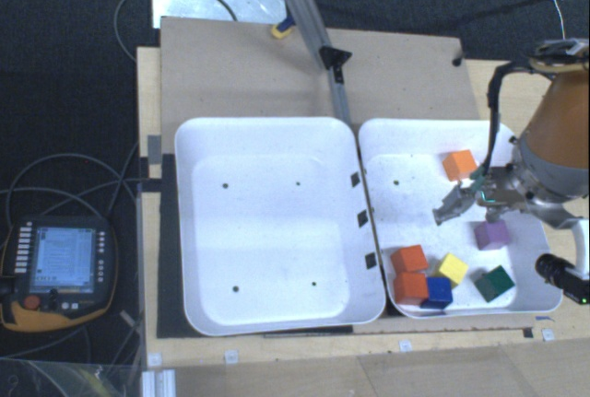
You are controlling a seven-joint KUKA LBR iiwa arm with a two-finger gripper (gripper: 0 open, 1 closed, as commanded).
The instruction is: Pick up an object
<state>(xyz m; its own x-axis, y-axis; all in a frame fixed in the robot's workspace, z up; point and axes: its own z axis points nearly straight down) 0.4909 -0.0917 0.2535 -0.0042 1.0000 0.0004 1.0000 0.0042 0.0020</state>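
My gripper hangs over the middle of the right bin, reaching in from the right, open with nothing between its fingers. An orange block lies just behind it. A purple block lies just to its front right. Along the bin's front edge sit two orange blocks, a yellow block, a blue block and a dark green block. The gripper touches none of them.
The left bin sits beside the right one, with a divider ridge between them. A slanted metal pole crosses the back of the bench. A teach pendant lies on the floor at left.
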